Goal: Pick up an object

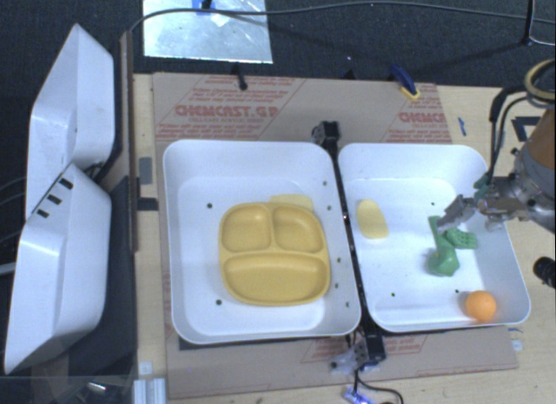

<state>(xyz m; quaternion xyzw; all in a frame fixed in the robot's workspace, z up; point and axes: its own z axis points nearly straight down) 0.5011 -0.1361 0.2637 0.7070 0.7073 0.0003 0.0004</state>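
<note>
In the right bin [408,172] lie three things: a pale yellow oval piece [373,219] at the left, a green toy [446,251] toward the right, and an orange ball [479,305] in the near right corner. My gripper [470,219] reaches in over the bin's right wall and hangs just above the green toy's upper end. It is open, with one grey finger [451,214] splayed out to the left, and nothing sits between its fingers.
The left bin [195,220] holds a yellow divided plate [274,252]. A black clamp [327,132] sits where the two bins meet at the back. White housings [65,194] stand left of the bench, and cables run across the dark floor behind.
</note>
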